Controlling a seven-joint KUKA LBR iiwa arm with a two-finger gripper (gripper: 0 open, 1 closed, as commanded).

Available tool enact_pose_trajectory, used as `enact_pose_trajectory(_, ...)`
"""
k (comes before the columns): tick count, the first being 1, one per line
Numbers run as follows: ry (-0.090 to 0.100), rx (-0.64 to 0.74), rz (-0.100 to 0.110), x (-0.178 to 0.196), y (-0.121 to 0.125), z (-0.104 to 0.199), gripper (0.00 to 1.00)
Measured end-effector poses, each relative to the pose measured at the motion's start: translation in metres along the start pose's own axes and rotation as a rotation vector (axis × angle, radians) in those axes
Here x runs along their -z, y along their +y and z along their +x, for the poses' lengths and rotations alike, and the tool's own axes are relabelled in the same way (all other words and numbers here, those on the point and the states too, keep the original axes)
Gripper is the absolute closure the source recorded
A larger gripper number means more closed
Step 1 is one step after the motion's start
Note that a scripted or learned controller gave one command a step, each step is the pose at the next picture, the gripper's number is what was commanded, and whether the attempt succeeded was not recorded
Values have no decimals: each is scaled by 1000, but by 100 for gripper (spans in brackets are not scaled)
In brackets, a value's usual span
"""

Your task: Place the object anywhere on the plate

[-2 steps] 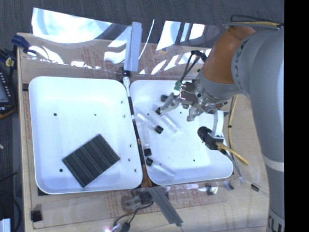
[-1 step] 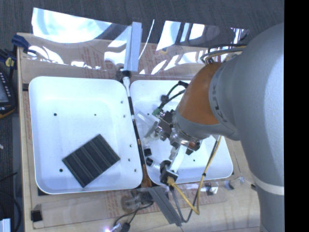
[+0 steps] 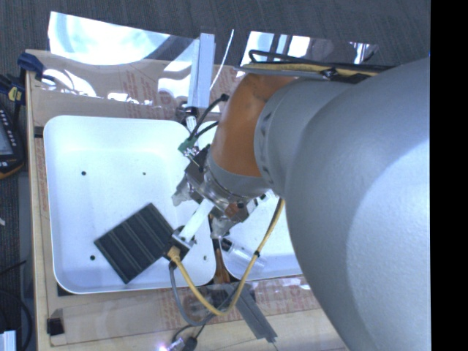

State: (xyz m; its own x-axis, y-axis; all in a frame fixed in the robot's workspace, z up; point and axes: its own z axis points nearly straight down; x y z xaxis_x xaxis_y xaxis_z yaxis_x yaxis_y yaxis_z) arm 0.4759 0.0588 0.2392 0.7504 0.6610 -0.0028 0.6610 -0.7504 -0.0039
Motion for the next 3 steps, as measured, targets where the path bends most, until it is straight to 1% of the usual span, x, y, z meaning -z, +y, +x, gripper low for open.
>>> enact_pose_trajectory(1, -3, -44, 1, -19, -33, 66, 100)
enact_pose_trajectory(2, -3, -127, 1, -49, 34, 86, 100)
enact_pose_trajectory(3, -2, -126, 2, -49, 33, 87, 0)
